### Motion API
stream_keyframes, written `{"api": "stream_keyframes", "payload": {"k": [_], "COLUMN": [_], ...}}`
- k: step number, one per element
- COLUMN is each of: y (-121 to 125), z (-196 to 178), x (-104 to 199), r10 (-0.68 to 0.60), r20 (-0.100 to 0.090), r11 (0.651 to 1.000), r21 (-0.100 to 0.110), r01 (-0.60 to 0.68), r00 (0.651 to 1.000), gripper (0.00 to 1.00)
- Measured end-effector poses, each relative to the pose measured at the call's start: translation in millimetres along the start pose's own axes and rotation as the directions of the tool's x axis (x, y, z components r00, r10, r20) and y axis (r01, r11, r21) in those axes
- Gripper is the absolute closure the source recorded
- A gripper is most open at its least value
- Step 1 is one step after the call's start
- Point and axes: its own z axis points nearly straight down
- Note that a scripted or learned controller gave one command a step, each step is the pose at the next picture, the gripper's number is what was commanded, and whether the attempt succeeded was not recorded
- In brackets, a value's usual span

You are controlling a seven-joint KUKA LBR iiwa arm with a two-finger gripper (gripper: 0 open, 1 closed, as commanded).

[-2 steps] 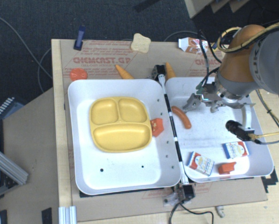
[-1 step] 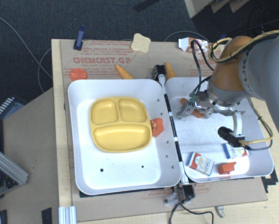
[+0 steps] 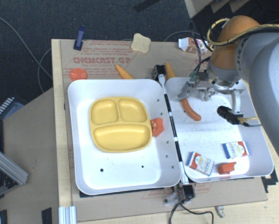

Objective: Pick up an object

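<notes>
"CHEMCAST GP" is printed in red on the brown cardboard sheet (image 3: 102, 59). Two white bins are seen: the left bin (image 3: 125, 171) holds one yellow divided plastic tray (image 3: 119, 124); the right bin (image 3: 251, 167) holds one orange sausage-shaped toy (image 3: 191, 110) and two small printed cartons (image 3: 200, 163). The gripper (image 3: 198, 90) is lowered just beside the sausage; its jaw state cannot be told.

Bench (image 3: 64, 171): two white bins (image 3: 83, 162), carrot (image 3: 124, 72), bread slice (image 3: 140, 42).

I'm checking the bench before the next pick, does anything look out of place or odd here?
Yes. Several toy pieces lie outside the white bins on the brown board: a beige bread slice, an orange carrot, a red round piece and a blue clip along the far edge. A small orange block leans against the yellow divided plate.
</notes>
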Motion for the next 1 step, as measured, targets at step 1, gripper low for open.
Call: {"api": "stream_keyframes", "payload": {"k": [1], "y": [0.8], "z": [-10.5], "x": [0.2], "r10": [-0.001], "r20": [0.002], "r11": [1.000], "r21": [-0.003], "r01": [0.001], "r00": [1.000], "gripper": [1.00]}}
